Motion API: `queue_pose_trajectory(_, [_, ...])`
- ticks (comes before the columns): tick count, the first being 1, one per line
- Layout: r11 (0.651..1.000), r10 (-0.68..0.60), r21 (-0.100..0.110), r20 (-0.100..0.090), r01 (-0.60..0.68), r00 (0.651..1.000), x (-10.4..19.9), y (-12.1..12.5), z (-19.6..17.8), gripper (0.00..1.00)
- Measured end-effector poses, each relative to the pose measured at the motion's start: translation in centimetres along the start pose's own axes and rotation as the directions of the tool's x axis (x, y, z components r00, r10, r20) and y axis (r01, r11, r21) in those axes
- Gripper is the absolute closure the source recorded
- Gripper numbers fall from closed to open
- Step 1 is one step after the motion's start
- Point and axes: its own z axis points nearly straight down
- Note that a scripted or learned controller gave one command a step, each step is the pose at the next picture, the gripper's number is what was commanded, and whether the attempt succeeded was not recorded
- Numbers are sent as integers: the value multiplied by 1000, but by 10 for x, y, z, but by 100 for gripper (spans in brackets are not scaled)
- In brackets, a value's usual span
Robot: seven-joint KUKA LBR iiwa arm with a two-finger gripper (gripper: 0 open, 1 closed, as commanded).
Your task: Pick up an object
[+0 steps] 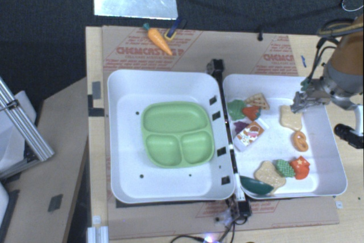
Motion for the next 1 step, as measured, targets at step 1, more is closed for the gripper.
queue_pose_trajectory(1, [1000,1,-1,1,-1,1000,-10,0,-57,100])
